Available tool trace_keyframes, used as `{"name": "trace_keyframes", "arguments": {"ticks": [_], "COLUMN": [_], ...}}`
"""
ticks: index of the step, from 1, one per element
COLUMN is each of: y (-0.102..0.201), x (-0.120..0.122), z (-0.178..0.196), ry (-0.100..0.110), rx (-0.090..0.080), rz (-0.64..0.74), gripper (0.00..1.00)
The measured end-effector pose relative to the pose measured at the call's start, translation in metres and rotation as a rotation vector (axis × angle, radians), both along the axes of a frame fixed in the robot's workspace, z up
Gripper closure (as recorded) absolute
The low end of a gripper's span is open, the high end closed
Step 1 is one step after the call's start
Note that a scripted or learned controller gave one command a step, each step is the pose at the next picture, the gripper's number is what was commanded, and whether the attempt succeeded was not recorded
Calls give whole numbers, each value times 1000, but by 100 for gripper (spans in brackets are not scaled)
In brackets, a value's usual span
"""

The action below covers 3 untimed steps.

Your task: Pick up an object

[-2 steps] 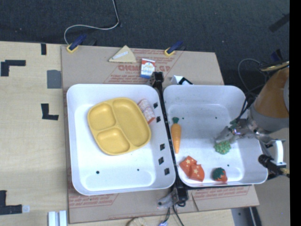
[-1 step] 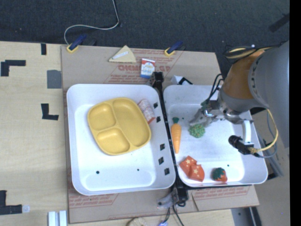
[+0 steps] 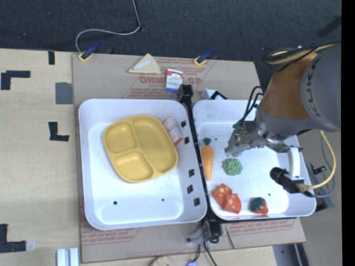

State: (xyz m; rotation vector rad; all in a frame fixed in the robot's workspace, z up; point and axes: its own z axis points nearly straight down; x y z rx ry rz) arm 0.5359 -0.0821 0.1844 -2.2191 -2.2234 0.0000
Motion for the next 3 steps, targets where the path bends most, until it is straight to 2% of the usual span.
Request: {"name": "trace_keyframes", "arguments": {"ticks": [1, 2, 3], "y": [0, -41, -42], "x": [0, 11, 12], "z": [0, -98, -88], "ry": [1, -3, -6], "rx": [0, -2, -4], "rz": [0, -2, -2], "gripper": [0, 0, 100]}}
